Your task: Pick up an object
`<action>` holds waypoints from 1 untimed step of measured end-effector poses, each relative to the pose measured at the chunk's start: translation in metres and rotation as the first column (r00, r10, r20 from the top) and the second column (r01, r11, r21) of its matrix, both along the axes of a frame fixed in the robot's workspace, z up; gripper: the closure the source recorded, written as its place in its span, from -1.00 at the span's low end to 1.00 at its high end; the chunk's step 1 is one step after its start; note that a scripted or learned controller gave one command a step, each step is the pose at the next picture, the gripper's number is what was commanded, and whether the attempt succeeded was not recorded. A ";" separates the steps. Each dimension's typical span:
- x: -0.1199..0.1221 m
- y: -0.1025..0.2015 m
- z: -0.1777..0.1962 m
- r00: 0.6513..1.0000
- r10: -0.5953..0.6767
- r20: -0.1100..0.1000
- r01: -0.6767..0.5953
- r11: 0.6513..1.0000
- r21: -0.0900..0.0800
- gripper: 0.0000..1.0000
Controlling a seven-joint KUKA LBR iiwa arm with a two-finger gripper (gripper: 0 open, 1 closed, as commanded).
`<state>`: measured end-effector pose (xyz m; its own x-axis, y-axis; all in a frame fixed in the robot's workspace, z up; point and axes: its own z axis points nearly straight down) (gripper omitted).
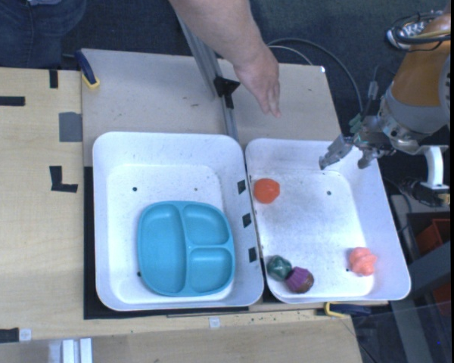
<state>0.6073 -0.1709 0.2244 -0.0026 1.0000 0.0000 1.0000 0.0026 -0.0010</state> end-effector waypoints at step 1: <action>0.000 0.000 0.000 1.000 0.000 0.000 0.000 1.000 0.000 -1.00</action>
